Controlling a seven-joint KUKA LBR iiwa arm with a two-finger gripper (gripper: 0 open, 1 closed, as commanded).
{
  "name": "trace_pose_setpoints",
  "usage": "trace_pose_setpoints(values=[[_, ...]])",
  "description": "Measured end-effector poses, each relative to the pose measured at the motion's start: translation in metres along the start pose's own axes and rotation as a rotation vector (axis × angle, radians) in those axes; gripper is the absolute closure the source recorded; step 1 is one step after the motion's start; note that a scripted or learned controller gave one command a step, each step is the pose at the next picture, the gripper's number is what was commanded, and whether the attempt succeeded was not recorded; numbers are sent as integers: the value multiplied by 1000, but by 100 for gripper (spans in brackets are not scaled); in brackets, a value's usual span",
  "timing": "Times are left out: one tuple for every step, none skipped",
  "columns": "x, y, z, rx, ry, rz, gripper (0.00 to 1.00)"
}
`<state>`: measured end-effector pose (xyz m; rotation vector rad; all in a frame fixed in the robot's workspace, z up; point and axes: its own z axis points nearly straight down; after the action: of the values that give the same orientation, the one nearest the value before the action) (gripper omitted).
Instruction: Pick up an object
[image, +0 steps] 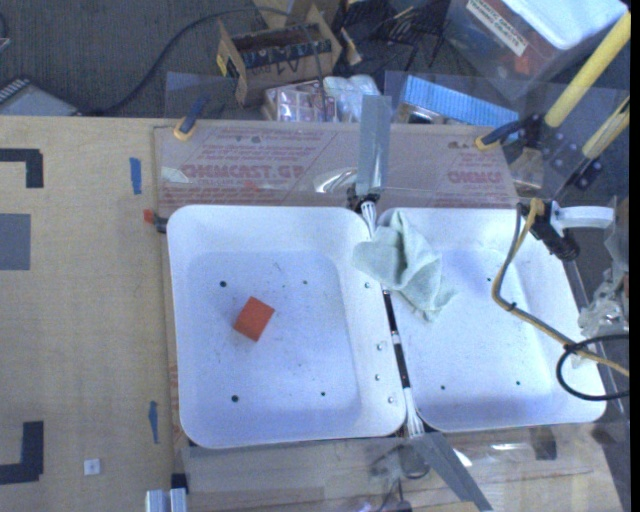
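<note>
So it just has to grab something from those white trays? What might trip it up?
A few things, probably. The orange block is small and lies alone on the left bin's flat floor, so a slightly off grab could knock it away. The pale green cloth is draped over the divide between the bins; it might bunch, slip or snag when pulled. The yellow cable crossing the right bin could interfere.

Red print on the clear sheet (340, 160) behind the bins seems to read "CHEMCAST GP"; other lettering is illegible.
</note>
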<state>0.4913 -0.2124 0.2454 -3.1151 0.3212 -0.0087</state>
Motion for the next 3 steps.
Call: trace_pose_setpoints(values=[[18, 6, -2, -6, -2, 49, 100], [37, 3, 1, -6, -5, 136, 100], [2, -26, 42, -7, -9, -4, 100]])
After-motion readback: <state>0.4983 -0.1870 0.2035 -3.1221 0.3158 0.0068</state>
